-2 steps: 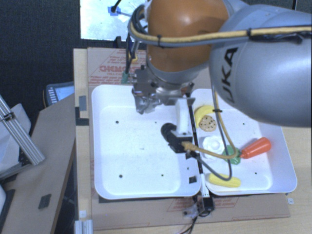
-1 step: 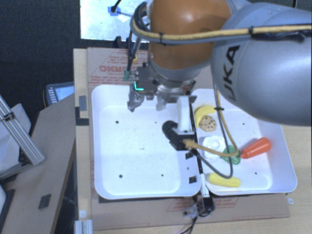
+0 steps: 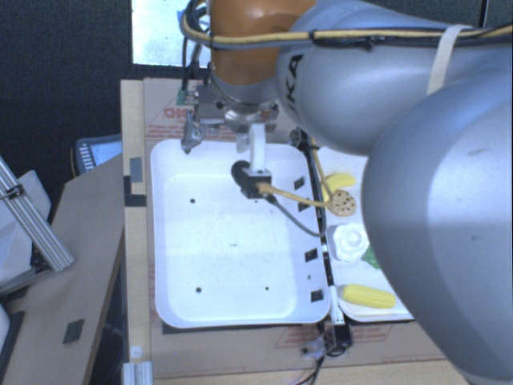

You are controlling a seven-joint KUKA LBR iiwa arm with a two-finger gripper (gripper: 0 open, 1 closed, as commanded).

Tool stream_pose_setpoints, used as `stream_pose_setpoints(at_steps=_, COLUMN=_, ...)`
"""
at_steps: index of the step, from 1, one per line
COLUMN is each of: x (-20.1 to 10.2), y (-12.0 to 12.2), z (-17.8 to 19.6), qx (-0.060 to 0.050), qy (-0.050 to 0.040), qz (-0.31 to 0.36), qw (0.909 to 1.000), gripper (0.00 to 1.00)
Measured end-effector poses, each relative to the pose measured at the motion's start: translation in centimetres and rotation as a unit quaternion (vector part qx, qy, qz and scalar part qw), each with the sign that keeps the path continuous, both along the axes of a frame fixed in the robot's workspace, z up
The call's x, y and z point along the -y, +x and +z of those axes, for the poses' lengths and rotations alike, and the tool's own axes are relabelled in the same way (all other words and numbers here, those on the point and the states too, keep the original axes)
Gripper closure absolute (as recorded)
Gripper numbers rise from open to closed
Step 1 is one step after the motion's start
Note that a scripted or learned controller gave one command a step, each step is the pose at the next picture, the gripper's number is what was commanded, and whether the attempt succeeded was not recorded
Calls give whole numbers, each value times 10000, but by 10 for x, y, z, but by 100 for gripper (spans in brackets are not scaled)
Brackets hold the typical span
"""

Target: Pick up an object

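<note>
My gripper [image 3: 192, 141] hangs over the far edge of the left bin [image 3: 172, 295], under the orange band of the arm. I see nothing held below it. The objects lie in the right bin [image 3: 393, 315]: a yellow piece [image 3: 338, 181] at the far side, a brown speckled cookie [image 3: 344, 204] just in front of it, a white lumpy object [image 3: 349, 243] with a green bit [image 3: 370, 257] beside it, and a yellow corn cob [image 3: 369, 297] near the front. The arm hides most of the right bin.
The two bins sit on a cardboard sheet [image 3: 160, 123] on the bench. A metal rail [image 3: 32, 223] and a wooden shelf [image 3: 80, 279] lie to the left of the bins. A divider with black clips [image 3: 314, 255] runs between the bins.
</note>
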State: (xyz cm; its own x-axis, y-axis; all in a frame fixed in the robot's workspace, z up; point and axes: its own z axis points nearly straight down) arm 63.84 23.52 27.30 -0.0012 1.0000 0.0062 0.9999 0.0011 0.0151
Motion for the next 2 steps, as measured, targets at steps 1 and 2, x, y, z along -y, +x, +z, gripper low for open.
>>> stream_pose_setpoints(at_steps=1, x=1, y=-57, z=-139, qx=-96, qy=-32, qz=-6, qw=9999, gripper=0)
stream_pose_setpoints(at_steps=2, x=1, y=-55, z=-126, qx=-75, qy=-24, qz=-9, qw=10000, gripper=100)
